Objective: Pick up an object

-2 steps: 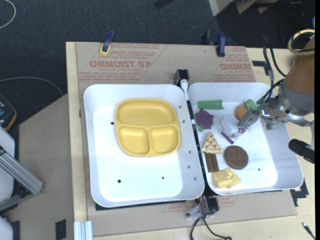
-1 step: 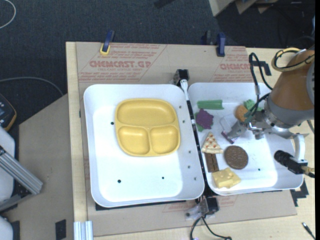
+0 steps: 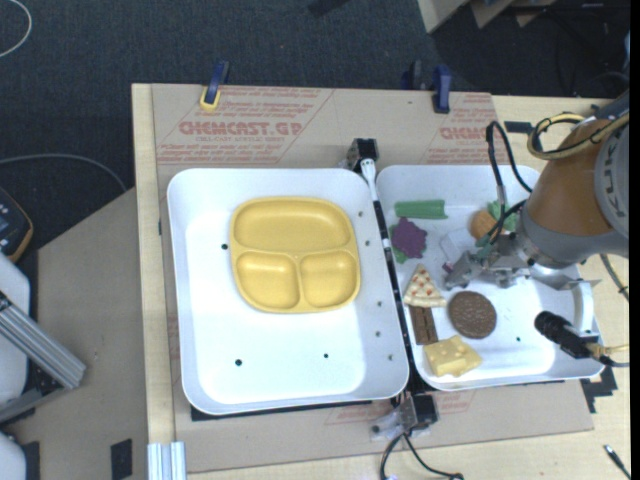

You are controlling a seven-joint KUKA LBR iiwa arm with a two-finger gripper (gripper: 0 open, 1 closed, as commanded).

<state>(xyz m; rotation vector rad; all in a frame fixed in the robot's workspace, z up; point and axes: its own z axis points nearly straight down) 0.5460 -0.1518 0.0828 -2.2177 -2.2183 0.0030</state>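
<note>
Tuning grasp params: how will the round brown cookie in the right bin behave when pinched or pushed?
The round brown cookie lies flat on the right bin, so it probably slides rather than rolls. It looks thin and rigid, likely a light plastic toy; a top pinch may find little edge. The cheese wedge sits close, so a push could bump it.

2 white bins (image 3: 200, 298), side by side. 1 yellow plate (image 3: 295, 251) w/ 3 parts, in the 9 o'clock bin. In the 3 o'clock bin: 1 green stick (image 3: 419, 209), 1 purple grapes (image 3: 407, 236), 1 pizza slice (image 3: 422, 288), 1 brown cookie (image 3: 472, 314), 1 cheese (image 3: 452, 356), 1 choc bar (image 3: 424, 323).
</note>
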